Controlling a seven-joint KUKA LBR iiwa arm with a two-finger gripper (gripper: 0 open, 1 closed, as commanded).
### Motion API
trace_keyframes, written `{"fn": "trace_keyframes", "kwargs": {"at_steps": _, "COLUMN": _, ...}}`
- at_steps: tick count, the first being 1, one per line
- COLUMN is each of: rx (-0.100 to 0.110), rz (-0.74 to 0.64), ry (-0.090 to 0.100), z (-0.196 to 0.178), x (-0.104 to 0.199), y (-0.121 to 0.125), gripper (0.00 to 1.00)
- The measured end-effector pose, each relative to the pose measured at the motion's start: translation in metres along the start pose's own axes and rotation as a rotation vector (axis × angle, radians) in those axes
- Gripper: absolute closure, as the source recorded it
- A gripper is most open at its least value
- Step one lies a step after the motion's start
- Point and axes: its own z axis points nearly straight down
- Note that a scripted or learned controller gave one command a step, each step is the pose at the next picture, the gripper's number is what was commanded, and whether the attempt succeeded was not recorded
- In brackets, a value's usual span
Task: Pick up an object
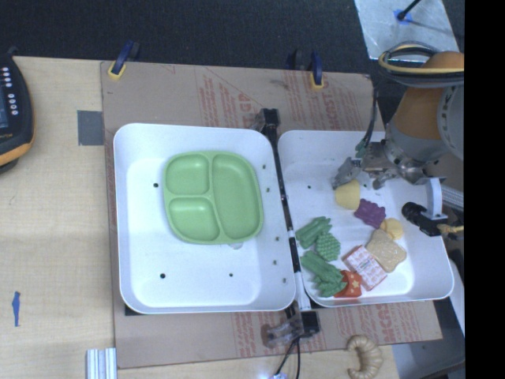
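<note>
Yellow object point(347, 195) in right bin point(316, 150), cardboard-covered bench point(197, 93), dark floor beyond.

Places taken from the gripper point(363, 178), in the view's terms.

- Left bin point(126, 212): white, shallow, well to the left.
- Green plate point(213, 196): three compartments, lying flat in that bin's upper middle.
- Cardboard sheet point(197, 93): brown, printed red, beneath the bins.
- Yellow-tipped clamp point(122, 60): on the sheet's far edge, far up-left.
- Blue clamp point(316, 69): same edge, up and slightly left.
- Black clip point(270, 119): at the top of the seam between bins, up-left.
- Grey tape patch point(91, 127): on the bench, far left.
- Pendant point(12, 109): dark, orange-edged, at the left border.
- Curled tan piece point(364, 356): on the sheet, well below.
- White paper point(394, 6): on dark floor, far above.
</note>
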Motion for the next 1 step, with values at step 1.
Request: {"fn": "trace_keyframes", "kwargs": {"at_steps": 1, "rx": -0.007, "rz": 0.005, "ry": 0.0, "z": 0.0103, "x": -0.018, "y": 0.0133, "gripper": 0.0}}
